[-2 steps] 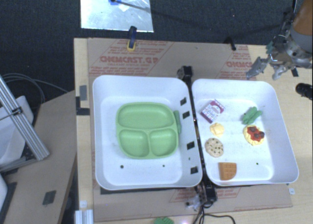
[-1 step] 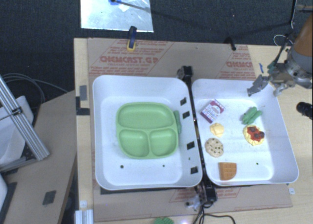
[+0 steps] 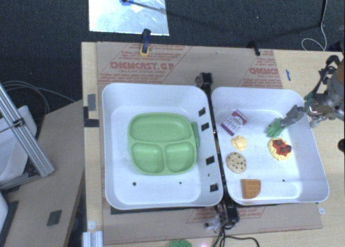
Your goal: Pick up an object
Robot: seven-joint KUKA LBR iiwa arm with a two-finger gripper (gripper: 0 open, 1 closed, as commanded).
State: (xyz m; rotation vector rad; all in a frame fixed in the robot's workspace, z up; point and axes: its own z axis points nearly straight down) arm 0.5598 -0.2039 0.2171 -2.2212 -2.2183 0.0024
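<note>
The right bin holds several small toy foods. A green leafy piece lies near its back right. Just in front of that is a yellow piece with red topping. Toward the bin's left are a purple and white packet, a small yellow lump and a round cookie. An orange waffle square sits at the front. My gripper reaches in from the right, low over the bin, its tip right at the green piece's upper right end. Whether it grips the piece is unclear.
The left bin holds a green divided plate. Black clips run along the rim between the bins. A yellow and blue clamp stands behind the left bin on the cardboard. Cables hang at the far right.
</note>
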